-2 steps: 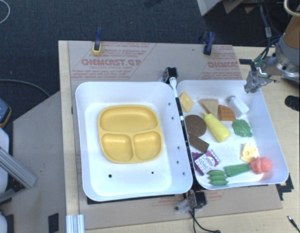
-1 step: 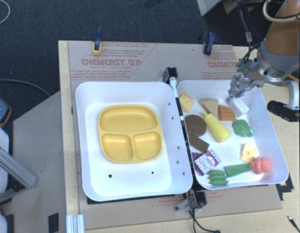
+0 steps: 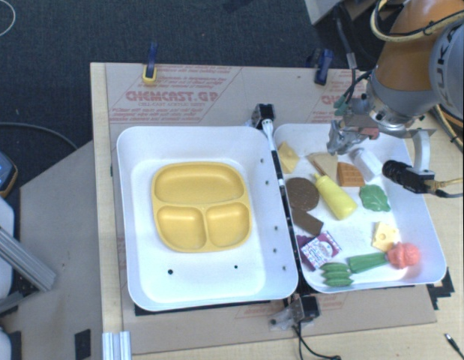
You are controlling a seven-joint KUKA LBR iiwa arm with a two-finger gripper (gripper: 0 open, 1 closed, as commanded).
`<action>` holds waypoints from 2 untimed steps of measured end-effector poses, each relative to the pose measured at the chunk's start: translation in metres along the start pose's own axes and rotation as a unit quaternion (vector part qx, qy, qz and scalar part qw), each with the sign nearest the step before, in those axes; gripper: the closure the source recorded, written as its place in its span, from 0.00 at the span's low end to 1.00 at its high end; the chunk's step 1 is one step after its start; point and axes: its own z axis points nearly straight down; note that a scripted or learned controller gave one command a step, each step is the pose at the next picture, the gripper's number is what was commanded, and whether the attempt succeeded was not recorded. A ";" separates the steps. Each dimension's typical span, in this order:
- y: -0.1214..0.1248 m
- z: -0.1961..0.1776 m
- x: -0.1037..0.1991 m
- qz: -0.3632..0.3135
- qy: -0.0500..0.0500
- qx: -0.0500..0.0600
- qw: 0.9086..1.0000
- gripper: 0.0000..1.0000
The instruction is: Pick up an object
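Observation:
My gripper (image 3: pixel 342 141) hangs over the far part of the right bin (image 3: pixel 426 231), just above a cream wedge (image 3: pixel 319 163) and a toast slice (image 3: pixel 350 174). A white cylinder (image 3: pixel 364 160) lies right beside it. Nothing can be seen held in it. Nearer the front lie a yellow bottle (image 3: pixel 335 196), a brown round cookie (image 3: pixel 301 193), a green leafy piece (image 3: pixel 374 198), a cheese chunk (image 3: pixel 385 235), a pink lump (image 3: pixel 402 255), a green bean (image 3: pixel 366 261), a pea pod (image 3: pixel 336 274) and a purple packet (image 3: pixel 318 249).
The left bin (image 3: pixel 134 223) holds a yellow divided plate (image 3: pixel 200 205). A black divider rail (image 3: pixel 280 193) runs between the bins. Blue clamps (image 3: pixel 322 66) sit at the board's far edge. A black cable plug (image 3: pixel 400 173) hangs off the arm over the right bin.

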 end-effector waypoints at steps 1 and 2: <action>-0.020 -0.002 0.044 0.002 -0.001 0.000 1.000 1.00; -0.025 -0.016 0.087 0.001 -0.001 -0.002 1.000 1.00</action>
